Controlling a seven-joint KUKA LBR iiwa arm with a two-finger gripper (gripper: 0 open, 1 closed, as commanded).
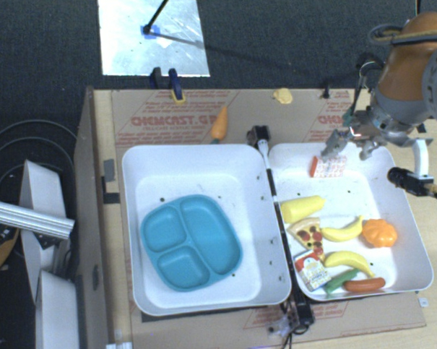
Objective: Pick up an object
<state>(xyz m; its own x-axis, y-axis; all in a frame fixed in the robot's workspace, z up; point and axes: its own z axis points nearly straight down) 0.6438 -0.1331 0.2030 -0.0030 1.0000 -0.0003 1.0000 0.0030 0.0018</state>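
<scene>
Left bin (pixel 148 296): blue divided plate (pixel 190 241) lying flat. Right bin (pixel 411 270): yellow wedge (pixel 301 206), pizza slice (pixel 308 233), two bananas (pixel 342 232) and (pixel 349 260), orange pepper (pixel 379 232), red chili (pixel 365 285), green piece (pixel 340 279), clustered toward the near side. Farther back, red-and-white packet (pixel 327 166) just below the gripper (pixel 352 147), fingers spread apart, clamped on nothing.

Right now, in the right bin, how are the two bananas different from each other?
The upper banana lies higher in the right bin, between the pizza slice and the orange pepper; the lower banana lies nearer the front wall, above the red sausage. The upper banana curves up at its right end; the lower banana arches, with its ends pointing down. Both are yellow, of similar size, and lie flat.
</scene>
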